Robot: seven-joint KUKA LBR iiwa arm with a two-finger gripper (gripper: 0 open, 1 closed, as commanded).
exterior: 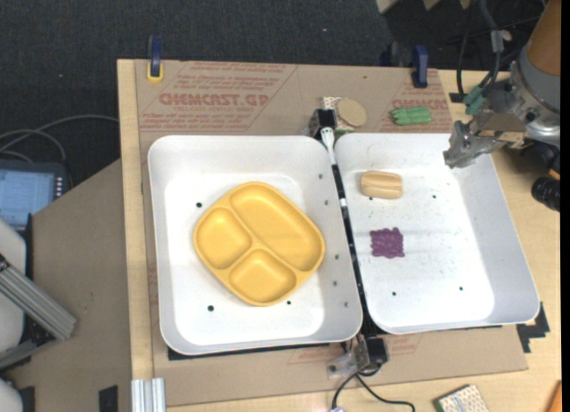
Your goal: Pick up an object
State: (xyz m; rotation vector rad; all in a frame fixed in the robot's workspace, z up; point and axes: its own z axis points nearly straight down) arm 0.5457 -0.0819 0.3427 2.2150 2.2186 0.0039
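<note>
Bright, even light falls from above. The two white bins (419,303) glare almost to washout, their rims losing detail, while the dark floor (71,19) stays dim. Shadows are soft and short; the yellow tray (258,241) casts a faint one. Focus is mildly soft overall, with fine print blurred.

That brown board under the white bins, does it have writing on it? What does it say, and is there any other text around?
"CHEMCAST G.P": red print, brown board, upper left.
Red print repeated at upper right, cut off by the right bin: unreadable.
Smaller red lines around them: too blurred to read.
</note>
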